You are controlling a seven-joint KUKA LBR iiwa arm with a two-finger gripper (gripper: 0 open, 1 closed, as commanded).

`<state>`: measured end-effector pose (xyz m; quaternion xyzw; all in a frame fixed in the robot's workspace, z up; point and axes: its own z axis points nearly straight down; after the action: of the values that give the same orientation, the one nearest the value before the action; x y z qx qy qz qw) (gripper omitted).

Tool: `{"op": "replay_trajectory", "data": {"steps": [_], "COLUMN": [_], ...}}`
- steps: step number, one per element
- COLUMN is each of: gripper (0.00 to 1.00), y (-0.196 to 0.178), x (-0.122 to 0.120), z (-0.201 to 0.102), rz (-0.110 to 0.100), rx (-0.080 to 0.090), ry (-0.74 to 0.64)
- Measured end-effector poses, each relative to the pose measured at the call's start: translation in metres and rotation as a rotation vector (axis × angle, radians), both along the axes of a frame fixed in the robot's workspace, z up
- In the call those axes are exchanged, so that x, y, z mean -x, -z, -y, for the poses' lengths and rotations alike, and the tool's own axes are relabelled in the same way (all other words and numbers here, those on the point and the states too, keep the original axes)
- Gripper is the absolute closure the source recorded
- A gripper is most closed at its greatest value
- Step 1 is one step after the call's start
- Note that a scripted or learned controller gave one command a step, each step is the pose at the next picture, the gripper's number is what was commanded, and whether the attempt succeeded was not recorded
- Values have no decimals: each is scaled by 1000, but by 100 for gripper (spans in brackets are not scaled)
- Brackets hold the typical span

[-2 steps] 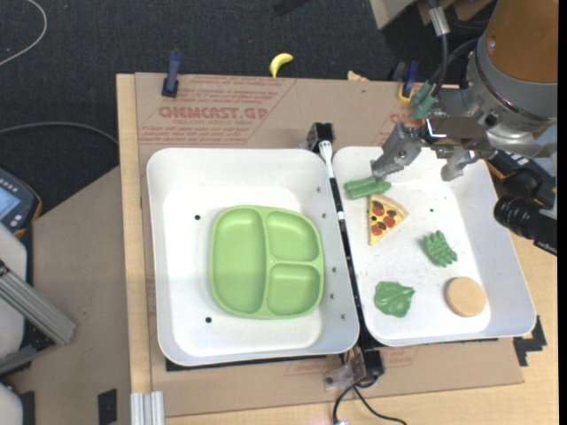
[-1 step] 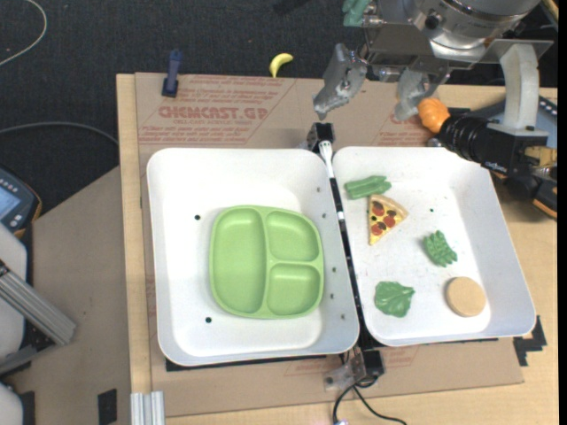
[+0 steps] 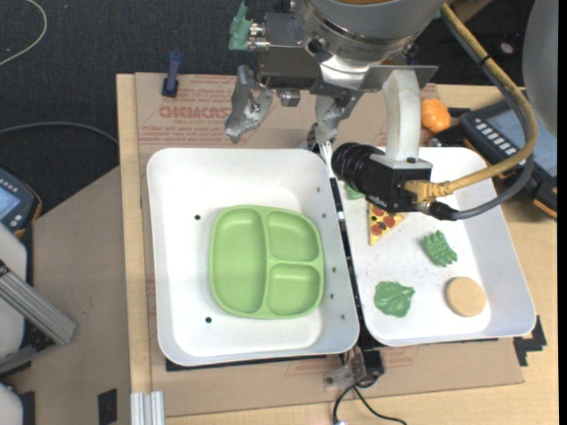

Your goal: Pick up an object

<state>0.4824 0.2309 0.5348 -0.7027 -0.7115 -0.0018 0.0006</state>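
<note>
Green three-part plastic tray (image 3: 265, 261) lies in white bin (image 3: 177, 202).

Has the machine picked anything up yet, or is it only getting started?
Nothing looks picked up yet. The claw hangs above the far rim of the left bin, with nothing seen between its fingers. The pizza slice, two green leafy pieces and round cookie all lie in the right bin. The whole pick remains.
</note>
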Motion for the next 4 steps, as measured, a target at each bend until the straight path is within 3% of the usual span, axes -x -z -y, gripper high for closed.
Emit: {"op": "replay_trajectory", "data": {"steps": [1, 2, 3, 4], "gripper": [0, 0, 0, 100], "y": [161, 400, 449, 432], "x": [5, -8, 2, -2], "z": [36, 94, 87, 85], "rz": [-19, -19, 1, 16], "rx": [11, 10, 2, -4], "ry": [16, 19, 14, 16]}}
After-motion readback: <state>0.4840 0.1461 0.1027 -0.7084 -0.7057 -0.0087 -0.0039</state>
